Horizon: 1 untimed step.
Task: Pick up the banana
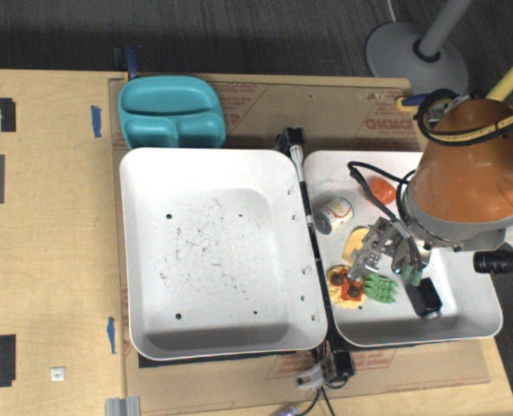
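In the near part of the shallow white plastic bin on the view's right (464, 326) lie a small green ridged toy (380, 289) and, just to its left, a small red, orange and yellow lump (344, 284), both close to that bin's left wall. Just beyond them, over the middle of the same bin, the gripper (379, 258) hangs low beneath the grey arm with its broad orange band (464, 180); whether it is spread or pressed together cannot be told, and nothing can be seen pinched in it. The yellow banana (357, 241) lies on this bin's floor at the gripper's left edge, partly covered by it, and whether they touch is unclear. Further into the bin sits a pale round ball with faint red marks (334, 208), near the left wall, and beyond that an orange-red rounded thing (382, 189) near the far wall. Touching this bin's left side is a second shallow white plastic bin (213, 250), larger in view. Off the right bin's far left corner, behind that second bin, a teal plastic tray with compartments (172, 111) rests on the cardboard-covered counter (48, 232).
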Each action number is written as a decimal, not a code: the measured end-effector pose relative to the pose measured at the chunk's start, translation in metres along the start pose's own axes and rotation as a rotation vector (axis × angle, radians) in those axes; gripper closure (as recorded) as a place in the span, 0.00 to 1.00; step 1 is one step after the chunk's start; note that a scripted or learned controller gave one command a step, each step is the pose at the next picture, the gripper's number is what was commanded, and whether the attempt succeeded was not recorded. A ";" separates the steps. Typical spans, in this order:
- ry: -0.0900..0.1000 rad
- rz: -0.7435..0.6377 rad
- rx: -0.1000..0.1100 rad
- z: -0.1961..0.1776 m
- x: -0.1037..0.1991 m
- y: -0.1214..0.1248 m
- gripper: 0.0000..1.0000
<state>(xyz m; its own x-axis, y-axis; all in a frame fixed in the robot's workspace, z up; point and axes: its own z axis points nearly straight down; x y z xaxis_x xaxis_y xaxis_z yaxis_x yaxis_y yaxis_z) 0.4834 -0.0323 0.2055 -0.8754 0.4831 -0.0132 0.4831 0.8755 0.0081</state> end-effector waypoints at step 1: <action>-0.005 0.001 -0.003 -0.010 -0.001 0.001 1.00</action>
<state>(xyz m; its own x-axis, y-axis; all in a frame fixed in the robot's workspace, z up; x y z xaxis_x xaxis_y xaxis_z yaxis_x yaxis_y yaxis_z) 0.4850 -0.0319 0.2158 -0.8750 0.4838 -0.0182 0.4837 0.8752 0.0113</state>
